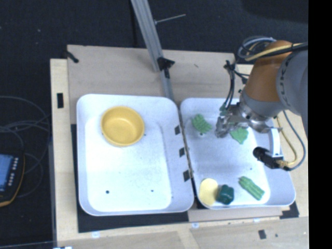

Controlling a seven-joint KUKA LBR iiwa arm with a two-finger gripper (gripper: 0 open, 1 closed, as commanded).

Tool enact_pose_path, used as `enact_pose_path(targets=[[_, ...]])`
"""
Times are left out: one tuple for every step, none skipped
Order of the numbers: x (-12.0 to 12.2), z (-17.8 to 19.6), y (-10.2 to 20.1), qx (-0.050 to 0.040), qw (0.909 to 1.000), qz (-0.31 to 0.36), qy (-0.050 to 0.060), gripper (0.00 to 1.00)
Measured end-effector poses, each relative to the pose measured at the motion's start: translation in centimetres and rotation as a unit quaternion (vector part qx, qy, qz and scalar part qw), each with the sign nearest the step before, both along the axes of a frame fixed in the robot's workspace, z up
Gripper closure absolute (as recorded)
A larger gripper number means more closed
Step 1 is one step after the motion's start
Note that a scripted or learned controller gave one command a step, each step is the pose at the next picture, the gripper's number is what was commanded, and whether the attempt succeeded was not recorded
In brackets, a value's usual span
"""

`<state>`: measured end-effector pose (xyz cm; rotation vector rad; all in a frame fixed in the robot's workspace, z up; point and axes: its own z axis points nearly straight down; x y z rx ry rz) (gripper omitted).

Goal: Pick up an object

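Gripper first: it hangs low over the upper part of the right bin, between two green pieces, and whether it is spread or pressed together cannot be told at this angle; nothing is visibly caught in it.

Both bins sit side by side on a pale wooden table, which stands on a dark floor. A grey metal rail slants down from the top edge to the seam between the bins. At the far left, cables and a small screen device lie on the floor.

The left bin carries a yellow bowl in its upper left part, upright, with bare white surface around it.

In the right bin, a green ridged piece lies just left of the gripper, and a second green piece lies just to its right, partly tucked under the wrist. Near the front edge rest a pale yellow round object and a dark teal block, touching each other. A long green ridged piece lies to their right, well apart from the gripper.

The arm comes in from the right, its orange band above the grey wrist, bent downward into the bin. Black cables loop around the wrist, and a black fitting juts out below it.
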<state>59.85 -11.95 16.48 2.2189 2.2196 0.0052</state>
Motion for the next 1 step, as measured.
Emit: enact_pose_path(targets=[[0.1,6.33,-0.15,-0.0003,1.0,0.0,-0.001,1.0]])
